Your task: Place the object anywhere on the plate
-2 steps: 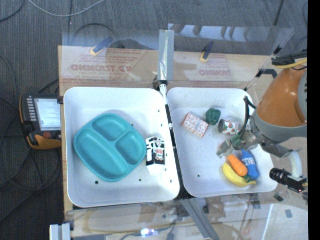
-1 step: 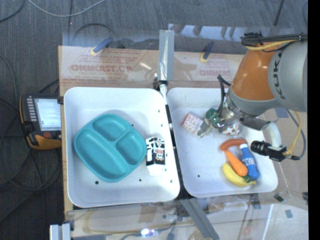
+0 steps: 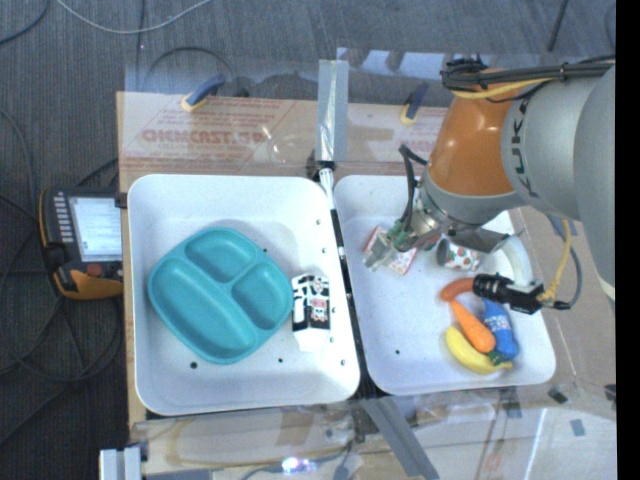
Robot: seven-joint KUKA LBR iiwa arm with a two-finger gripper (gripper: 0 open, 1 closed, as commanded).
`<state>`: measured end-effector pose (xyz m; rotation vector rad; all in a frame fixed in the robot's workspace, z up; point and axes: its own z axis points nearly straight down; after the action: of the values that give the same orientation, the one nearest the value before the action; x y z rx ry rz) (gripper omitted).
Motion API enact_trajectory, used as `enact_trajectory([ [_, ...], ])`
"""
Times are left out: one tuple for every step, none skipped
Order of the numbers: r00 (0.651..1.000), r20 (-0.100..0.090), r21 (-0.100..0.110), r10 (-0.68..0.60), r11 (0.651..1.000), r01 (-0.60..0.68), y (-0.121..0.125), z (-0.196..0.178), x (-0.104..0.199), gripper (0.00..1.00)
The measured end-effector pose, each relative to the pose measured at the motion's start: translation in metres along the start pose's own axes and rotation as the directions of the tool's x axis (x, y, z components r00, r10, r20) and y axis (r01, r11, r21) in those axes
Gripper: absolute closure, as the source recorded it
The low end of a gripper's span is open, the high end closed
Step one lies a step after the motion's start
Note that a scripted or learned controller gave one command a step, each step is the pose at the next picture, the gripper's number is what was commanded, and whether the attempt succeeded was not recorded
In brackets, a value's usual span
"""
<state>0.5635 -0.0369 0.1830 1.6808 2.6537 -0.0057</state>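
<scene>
Bench sits on dark grey carpet (image 3: pixel 100 58), loose cables (image 3: pixel 130 18) trailing across it at top. Wooden board (image 3: pixel 200 133) with faded red lettering lies under the bins; two clamps at its back edge, blue-yellow. A handheld pendant (image 3: pixel 85 238) with lit screen sits just left of the left bin.

Left bin (image 3: pixel 160 368): teal three-compartment plate (image 3: pixel 220 293), tilted diagonal. A small black-and-white carton (image 3: pixel 311 311) touches the plate's right edge, lying on the bin floor, not on the plate.

Right bin (image 3: pixel 400 358): arm reaches in from the right, orange band above the wrist. Gripper (image 3: pixel 385 250) is down at the bin's upper-left area, over a small red-and-white packet (image 3: pixel 398 258). Finger state: cannot tell, and contact with the packet is unclear. A spotted white cup (image 3: pixel 458 256) is just right of it. Bottom right cluster: carrot (image 3: pixel 470 323), banana (image 3: pixel 470 353), blue item (image 3: pixel 502 333), touching each other.
</scene>
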Motion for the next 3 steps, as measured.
enact_trajectory([
  [0.988, 0.002, -0.001, -0.153, 0.988, 0.153, 0.009, -0.010, -0.037, 1.00],
  [1.000, -0.001, -0.002, -0.011, 1.000, 0.011, 0.051, -0.036, 0.015, 1.00],
  [0.905, 0.002, -0.004, -0.426, 0.905, 0.426, 0.126, -0.068, 0.054, 1.00],
])
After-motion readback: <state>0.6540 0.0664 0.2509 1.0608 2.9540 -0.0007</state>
